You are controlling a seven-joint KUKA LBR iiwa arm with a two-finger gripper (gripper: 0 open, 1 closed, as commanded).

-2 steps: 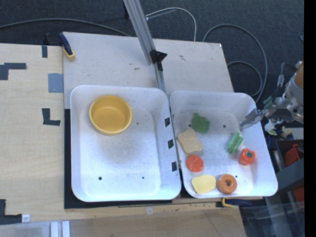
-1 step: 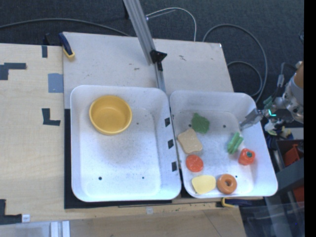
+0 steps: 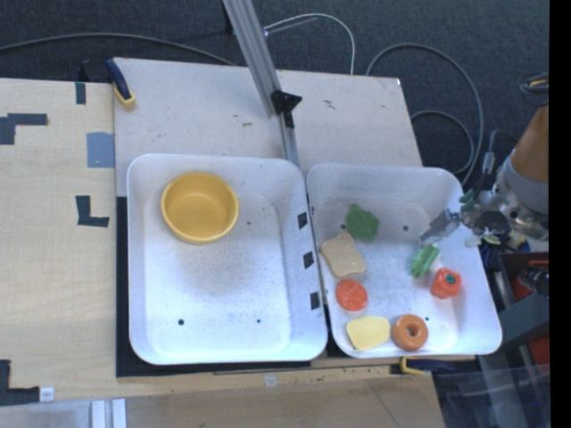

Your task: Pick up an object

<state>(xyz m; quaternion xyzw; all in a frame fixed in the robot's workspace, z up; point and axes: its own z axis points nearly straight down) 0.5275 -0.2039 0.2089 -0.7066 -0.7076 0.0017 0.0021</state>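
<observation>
The right bin (image 3: 393, 178) holds several toy foods: a dark green leafy piece (image 3: 362, 223), a tan bread slice (image 3: 343, 257), a red tomato slice (image 3: 351, 294), a pale yellow piece (image 3: 368, 333), an orange donut (image 3: 410, 332), a red-orange fruit with a green top (image 3: 445, 282) and a small bright green piece (image 3: 425, 261). My gripper (image 3: 443, 226) reaches in over the bin's right wall. It hangs just above and up-right of the bright green piece, and I see nothing held in it.
A yellow bowl (image 3: 199, 205) sits at the upper left of the left bin (image 3: 223, 328). A slanted metal pole (image 3: 259, 47) comes down to the ridge between the bins. Cables lie on the dark floor at the upper right.
</observation>
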